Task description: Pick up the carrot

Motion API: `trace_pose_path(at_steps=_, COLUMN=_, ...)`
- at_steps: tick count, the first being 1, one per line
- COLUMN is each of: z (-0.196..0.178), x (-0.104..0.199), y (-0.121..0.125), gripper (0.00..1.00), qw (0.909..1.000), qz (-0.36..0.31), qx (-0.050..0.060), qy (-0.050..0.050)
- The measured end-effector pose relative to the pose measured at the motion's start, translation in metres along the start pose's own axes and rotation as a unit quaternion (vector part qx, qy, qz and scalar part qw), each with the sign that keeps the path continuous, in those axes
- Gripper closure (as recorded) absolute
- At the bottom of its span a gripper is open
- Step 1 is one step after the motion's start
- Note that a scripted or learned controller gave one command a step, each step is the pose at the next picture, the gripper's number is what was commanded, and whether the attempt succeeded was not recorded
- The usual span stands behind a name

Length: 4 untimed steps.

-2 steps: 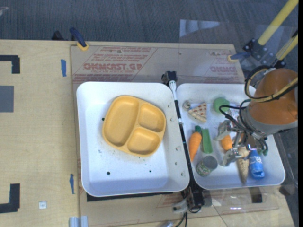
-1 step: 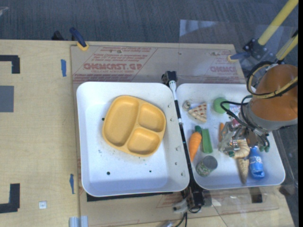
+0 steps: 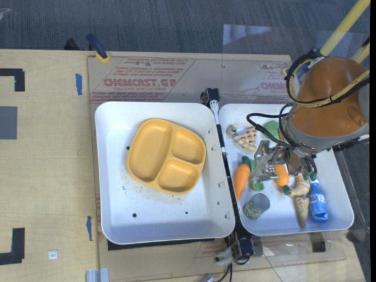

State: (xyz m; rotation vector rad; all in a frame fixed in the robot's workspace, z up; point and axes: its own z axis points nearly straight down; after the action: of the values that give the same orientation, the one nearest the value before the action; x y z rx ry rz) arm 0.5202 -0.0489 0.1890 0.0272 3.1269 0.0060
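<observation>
The carrot [image 3: 241, 180] is orange with a green top and lies lengthwise near the left wall of the right bin [image 3: 343, 219]. My gripper [image 3: 266, 164] hangs over the middle of that bin, just right of the carrot and close to it. Nothing visibly hangs from the gripper. A second small orange piece [image 3: 282, 175] with a green end lies on the gripper's right side, partly hidden by it.
The right bin also holds a waffle-like wedge [image 3: 247, 137], a green item [image 3: 272, 128], a grey can [image 3: 256, 205], a cone [image 3: 301, 208] and a blue bottle [image 3: 318, 203]. In the left bin [image 3: 111, 204] sits a yellow divided plate [image 3: 166, 155].
</observation>
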Motion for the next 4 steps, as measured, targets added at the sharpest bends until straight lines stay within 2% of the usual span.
trace_pose_path(at_steps=1, z=0.004, x=0.002, y=-0.004, gripper=0.00, qw=1.0000, qz=0.003, qx=0.001, qy=0.004)
trace_pose_path(at_steps=2, z=0.068, x=0.005, y=-0.065, gripper=0.00, qw=0.9970, qz=0.077, qx=0.002, qy=0.003)
trace_pose_path(at_steps=3, z=0.099, x=0.003, y=-0.084, gripper=0.00, qw=0.9866, qz=0.163, qx=0.001, qy=0.003)
trace_pose_path(at_steps=4, z=0.085, x=-0.002, y=-0.085, gripper=1.00, qw=0.9867, qz=0.162, qx=0.002, qy=-0.006)
